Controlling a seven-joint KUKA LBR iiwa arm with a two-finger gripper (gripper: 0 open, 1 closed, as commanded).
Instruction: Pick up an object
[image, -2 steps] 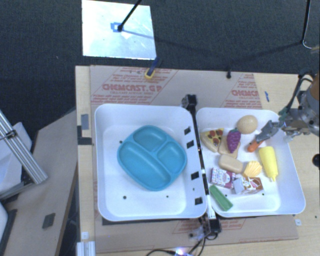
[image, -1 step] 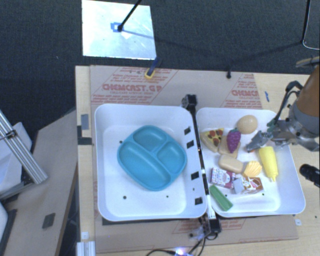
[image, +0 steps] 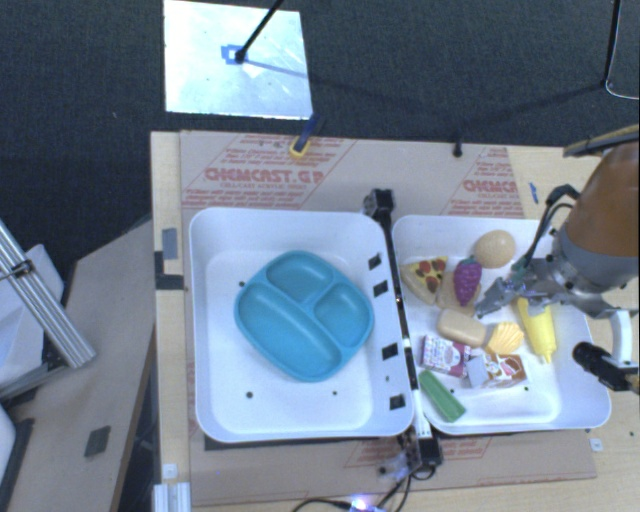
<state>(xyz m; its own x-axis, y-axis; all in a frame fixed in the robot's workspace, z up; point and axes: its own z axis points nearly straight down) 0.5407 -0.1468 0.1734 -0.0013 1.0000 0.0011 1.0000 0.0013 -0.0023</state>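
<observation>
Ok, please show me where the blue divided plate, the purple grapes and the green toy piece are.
blue divided plate (image: 303, 313): camera view, centre ridge in the left bin.
purple grapes (image: 467, 280): camera view, middle of the bunch, right bin.
green toy piece (image: 441, 395): camera view, its middle, near the right bin's front edge.

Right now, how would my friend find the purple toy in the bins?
Look in the right bin, the one full of toy food. Near its top left, the purple grapes stand between the pizza slice and the tan egg. Nothing else there is purple.
</observation>
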